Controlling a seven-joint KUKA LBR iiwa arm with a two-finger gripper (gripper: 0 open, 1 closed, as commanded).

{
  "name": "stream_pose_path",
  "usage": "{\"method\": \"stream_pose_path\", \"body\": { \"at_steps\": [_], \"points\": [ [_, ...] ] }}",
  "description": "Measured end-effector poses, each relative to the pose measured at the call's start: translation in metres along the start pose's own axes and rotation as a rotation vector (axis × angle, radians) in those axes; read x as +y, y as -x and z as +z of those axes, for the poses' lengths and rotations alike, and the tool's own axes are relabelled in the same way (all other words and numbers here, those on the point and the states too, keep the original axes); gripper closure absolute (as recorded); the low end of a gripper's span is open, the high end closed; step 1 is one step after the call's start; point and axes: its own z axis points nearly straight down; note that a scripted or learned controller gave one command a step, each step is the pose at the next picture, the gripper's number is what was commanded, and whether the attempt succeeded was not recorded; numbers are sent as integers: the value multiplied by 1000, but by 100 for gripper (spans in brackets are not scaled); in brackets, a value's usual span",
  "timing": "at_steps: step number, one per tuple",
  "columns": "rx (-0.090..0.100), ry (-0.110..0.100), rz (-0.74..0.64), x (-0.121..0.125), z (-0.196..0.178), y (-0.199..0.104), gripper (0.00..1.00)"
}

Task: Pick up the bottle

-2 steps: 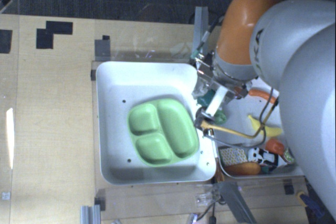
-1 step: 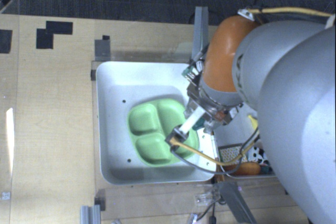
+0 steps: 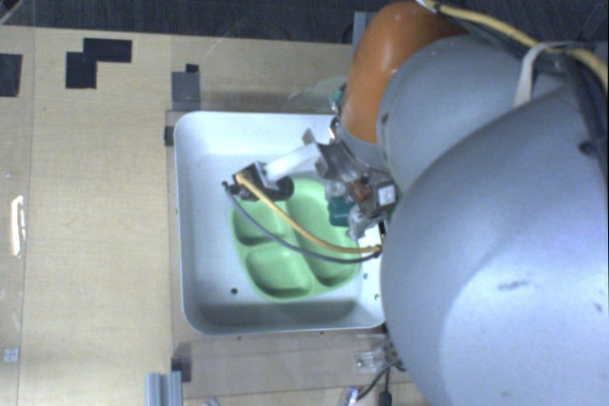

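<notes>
Seemingly the grasp is in hand: the pincer (image 3: 348,193) hangs low over a green tray (image 3: 276,269), and the bottle (image 3: 337,210) is probably the teal thing just beneath it. Whether the pincer is open or closed I cannot tell; next comes a sure closing, then a lift.

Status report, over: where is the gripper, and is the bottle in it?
Gripper low in white bin, over green divided tray. Teal thing at gripper, maybe the bottle; grip not confirmed. Arm covers the bin's right part.
</notes>
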Motion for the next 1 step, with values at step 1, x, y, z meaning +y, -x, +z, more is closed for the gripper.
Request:
{"method": "stream_pose_path", "body": {
  "at_steps": [1],
  "points": [
    [0, -1, 108, -56, 25, 10, 100]
  ]
}}
